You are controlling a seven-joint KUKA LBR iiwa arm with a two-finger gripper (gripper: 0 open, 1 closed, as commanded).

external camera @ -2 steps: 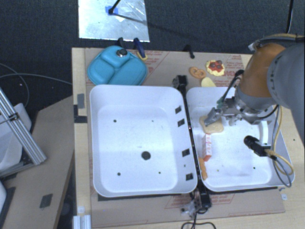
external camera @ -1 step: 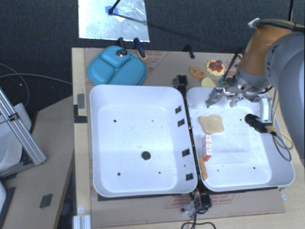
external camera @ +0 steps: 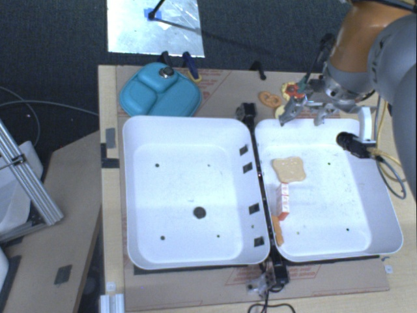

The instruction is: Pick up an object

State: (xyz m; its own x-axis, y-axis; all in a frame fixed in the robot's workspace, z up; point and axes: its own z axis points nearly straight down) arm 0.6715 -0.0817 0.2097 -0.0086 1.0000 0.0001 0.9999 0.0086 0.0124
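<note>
Arm: the grey arm [external camera: 391, 38] with the orange band comes in from the right side and bends over the far edge of the right bin.
Gripper: the gripper [external camera: 301, 116] hangs above the far rim of the right bin [external camera: 384, 233]. Its two fingers [external camera: 287, 115] are spread apart, and nothing sits between them.
Task object: a flat tan piece shaped like a slice of toast [external camera: 289, 169] lies on the floor of the right bin, in its left part, near the wall shared by both bins.
Object relative to gripper: the tan piece is nearer to the camera than the gripper and slightly to its left in the picture — clearly apart from the fingers, no contact.
Second object: a small red and white carton [external camera: 283, 199] lies just below the tan piece, touching or almost touching it — I cannot tell which.
Left bin: the left bin [external camera: 140, 240] holds one small dark round thing [external camera: 199, 212] near the middle of its floor.
Behind the bins: a blue divided tray [external camera: 160, 91] rests on the bench behind the left bin, and some small orange and red items [external camera: 280, 96] lie behind the right bin, close to the gripper.
</note>
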